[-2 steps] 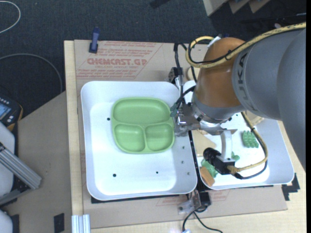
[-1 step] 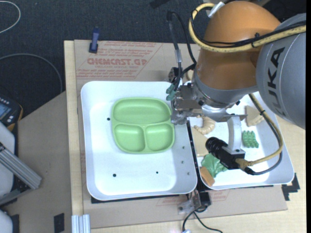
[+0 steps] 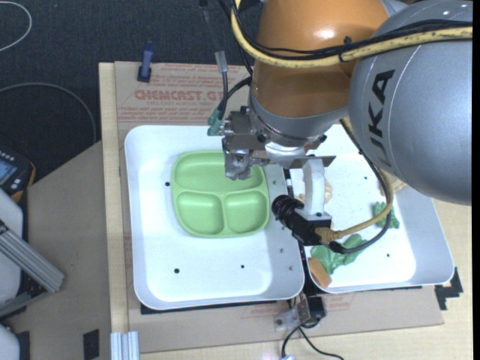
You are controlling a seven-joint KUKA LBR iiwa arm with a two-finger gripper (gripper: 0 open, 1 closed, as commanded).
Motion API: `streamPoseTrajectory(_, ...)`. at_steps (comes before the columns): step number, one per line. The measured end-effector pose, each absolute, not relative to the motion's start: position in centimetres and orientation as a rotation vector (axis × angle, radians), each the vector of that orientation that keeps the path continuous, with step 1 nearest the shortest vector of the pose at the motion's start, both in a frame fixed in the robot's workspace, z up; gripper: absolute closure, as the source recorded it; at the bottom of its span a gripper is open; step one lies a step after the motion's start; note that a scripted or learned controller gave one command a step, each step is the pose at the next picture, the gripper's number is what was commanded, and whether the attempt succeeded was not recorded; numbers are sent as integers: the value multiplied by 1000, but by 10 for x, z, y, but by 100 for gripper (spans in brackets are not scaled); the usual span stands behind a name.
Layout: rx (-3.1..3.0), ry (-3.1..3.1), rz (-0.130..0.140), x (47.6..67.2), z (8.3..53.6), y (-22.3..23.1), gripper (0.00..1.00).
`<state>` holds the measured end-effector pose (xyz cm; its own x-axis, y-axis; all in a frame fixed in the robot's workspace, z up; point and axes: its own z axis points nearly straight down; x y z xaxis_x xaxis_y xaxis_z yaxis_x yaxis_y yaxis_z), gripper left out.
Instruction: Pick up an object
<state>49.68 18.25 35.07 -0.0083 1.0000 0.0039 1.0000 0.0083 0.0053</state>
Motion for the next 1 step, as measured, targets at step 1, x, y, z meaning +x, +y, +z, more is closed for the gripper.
streamPoseTrajectory(1, 2231, 2219, -14, 478, 288, 137, 100)
